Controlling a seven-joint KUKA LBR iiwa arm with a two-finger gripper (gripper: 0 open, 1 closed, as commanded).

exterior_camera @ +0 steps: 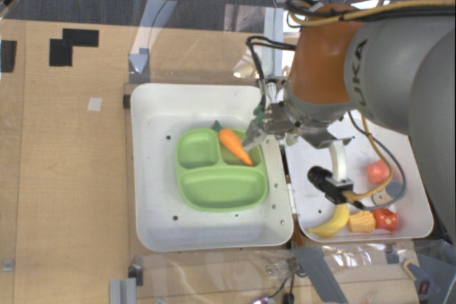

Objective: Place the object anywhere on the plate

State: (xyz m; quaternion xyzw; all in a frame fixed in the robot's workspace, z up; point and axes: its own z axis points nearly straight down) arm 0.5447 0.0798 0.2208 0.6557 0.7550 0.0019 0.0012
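Grey arm with its orange band (324,67) looms over the right side, nearest your lens. Your orange toy carrot with a green top (234,145) lies on the green plastic divided plate (214,189), across its far right compartment, long axis slanting from far-left to near-right. Its near-right end sits right at the two-finger gripper (256,130), so the tool is just right of it. Fingers look closed about that end, though you can't be certain. Plate rests in the left shallow white bin (153,174).
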